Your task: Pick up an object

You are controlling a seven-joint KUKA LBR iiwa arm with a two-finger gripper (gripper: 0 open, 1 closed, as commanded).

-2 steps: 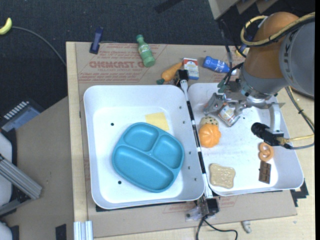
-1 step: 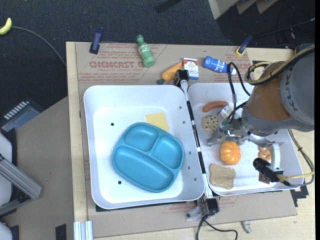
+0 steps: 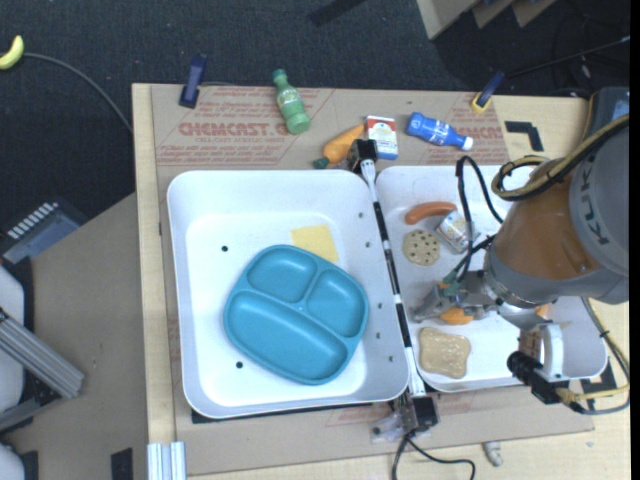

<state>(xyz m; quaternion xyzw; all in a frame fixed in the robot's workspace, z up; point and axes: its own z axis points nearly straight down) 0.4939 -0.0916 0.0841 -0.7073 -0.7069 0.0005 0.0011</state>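
My gripper [image 3: 449, 301] is low in the right bin [image 3: 500, 373], at the end of the grey arm with its orange band [image 3: 545, 233]. Just below it lies a small orange piece [image 3: 457, 317]; whether it touches the gripper I cannot tell. A tan bread slice [image 3: 444, 352] lies nearer the front wall. Farther back in the same bin are a brown cookie [image 3: 421, 247], a red sausage [image 3: 430, 211] and a small silver item [image 3: 455, 231].
The left bin [image 3: 200, 208] holds a blue divided plate [image 3: 295, 311] and a yellow cheese slice [image 3: 316, 240]. On the bench behind the bins lie a green bottle [image 3: 291, 103], a carrot [image 3: 342, 144], a small carton [image 3: 381, 136] and a blue bottle [image 3: 438, 130].
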